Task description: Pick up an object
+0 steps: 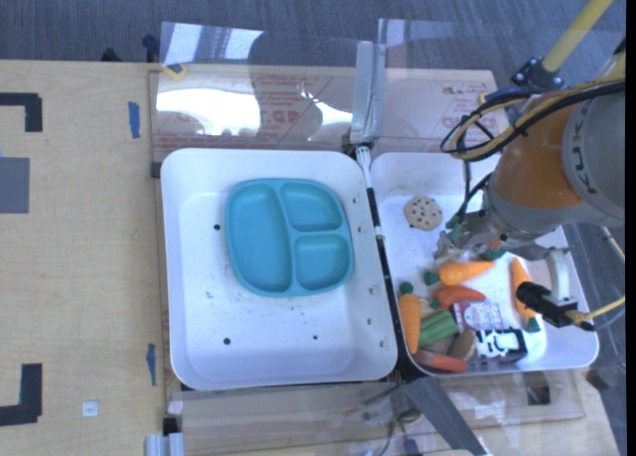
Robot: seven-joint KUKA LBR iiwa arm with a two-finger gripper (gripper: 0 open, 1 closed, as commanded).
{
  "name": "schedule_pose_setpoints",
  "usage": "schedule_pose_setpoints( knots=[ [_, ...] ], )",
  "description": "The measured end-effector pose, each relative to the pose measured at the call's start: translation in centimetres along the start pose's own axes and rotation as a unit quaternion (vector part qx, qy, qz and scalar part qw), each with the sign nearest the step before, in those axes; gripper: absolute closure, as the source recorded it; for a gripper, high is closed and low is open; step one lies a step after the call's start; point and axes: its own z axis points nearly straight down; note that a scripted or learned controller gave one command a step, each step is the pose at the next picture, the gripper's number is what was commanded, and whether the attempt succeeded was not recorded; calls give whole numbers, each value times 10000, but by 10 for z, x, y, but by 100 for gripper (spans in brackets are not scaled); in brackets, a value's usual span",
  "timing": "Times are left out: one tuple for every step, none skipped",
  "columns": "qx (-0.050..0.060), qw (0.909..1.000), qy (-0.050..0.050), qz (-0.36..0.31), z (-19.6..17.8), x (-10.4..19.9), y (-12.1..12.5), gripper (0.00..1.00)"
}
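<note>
**Arm poised over a heap of toy food in the right bin**

An orange carrot (465, 271) lies at the top of the pile in the right bin (581, 345), its long axis running roughly three to nine o'clock. The gripper (475, 237) sits just beside it at about one o'clock; its state cannot be told. A cookie (422, 212) lies apart at eleven o'clock. At nine o'clock, the left bin (189, 275) bears a blue divided plate (289, 236).
</note>
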Motion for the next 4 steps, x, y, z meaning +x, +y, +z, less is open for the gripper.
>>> schedule_pose_setpoints(
  knots=[
    [12, 9829, 3, -1839, 10, 10, -78, 100],
    [6, 9890, 4, -1478, -89, 23, -1, 100],
    [66, 9665, 36, -2566, -2, 7, -81, 100],
    [50, 9994, 2, 355, -31, -19, -25, 100]
  ],
)
